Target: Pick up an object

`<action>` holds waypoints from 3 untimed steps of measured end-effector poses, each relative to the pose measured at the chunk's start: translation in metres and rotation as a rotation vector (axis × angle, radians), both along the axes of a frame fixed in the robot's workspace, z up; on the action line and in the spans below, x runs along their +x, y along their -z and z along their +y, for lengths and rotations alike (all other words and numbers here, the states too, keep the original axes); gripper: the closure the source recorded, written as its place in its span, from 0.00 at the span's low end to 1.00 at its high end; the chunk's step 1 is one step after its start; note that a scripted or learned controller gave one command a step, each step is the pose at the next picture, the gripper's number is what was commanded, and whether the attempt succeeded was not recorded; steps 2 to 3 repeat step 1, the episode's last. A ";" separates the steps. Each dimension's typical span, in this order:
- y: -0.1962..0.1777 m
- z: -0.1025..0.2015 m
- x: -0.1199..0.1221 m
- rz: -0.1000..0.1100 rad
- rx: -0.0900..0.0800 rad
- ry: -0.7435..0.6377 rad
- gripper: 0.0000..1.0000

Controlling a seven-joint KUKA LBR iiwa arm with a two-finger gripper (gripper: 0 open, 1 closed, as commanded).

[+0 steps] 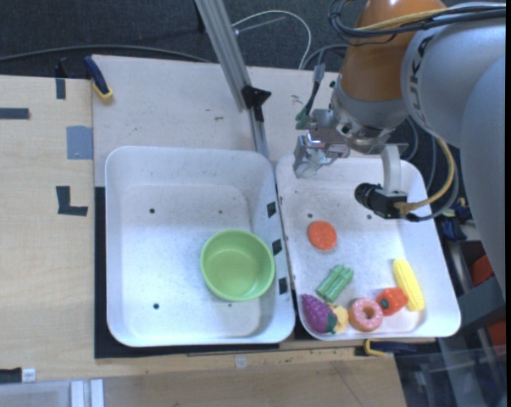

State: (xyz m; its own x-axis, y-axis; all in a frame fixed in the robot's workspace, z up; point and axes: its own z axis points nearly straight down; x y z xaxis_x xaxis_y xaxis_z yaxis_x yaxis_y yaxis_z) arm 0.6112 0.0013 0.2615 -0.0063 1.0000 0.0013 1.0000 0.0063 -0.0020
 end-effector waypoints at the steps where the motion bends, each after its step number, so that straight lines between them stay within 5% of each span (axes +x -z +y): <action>1: 0.004 0.060 -0.016 0.001 0.000 -0.001 1.00; 3: 0.004 0.060 -0.016 0.001 0.000 -0.001 1.00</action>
